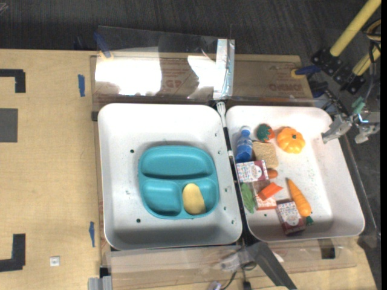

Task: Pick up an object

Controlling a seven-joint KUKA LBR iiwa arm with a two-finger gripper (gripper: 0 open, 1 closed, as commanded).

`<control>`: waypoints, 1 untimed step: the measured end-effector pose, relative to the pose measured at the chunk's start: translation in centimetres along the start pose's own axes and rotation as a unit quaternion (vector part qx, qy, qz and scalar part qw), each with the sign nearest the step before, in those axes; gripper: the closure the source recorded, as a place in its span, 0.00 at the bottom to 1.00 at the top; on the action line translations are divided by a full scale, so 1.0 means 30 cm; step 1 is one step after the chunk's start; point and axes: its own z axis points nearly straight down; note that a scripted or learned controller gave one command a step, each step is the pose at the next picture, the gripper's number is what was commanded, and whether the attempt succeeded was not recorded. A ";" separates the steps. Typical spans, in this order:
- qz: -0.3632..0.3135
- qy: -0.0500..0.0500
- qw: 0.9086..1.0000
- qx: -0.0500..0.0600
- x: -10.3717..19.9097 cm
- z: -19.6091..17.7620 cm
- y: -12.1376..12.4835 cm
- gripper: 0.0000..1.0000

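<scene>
Pumpkin (pixel 290 140) lying in right bin (pixel 344 180), left of gripper (pixel 349 127) at bin's edge; jaws state impossible to tell.

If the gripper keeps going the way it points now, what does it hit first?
The gripper sits at the right bin's upper right rim, pointing left. Likely first in line is the orange pumpkin, though its height above it is unclear.
</scene>
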 end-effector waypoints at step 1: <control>0.000 0.000 1.000 0.000 0.000 0.000 0.000 0.00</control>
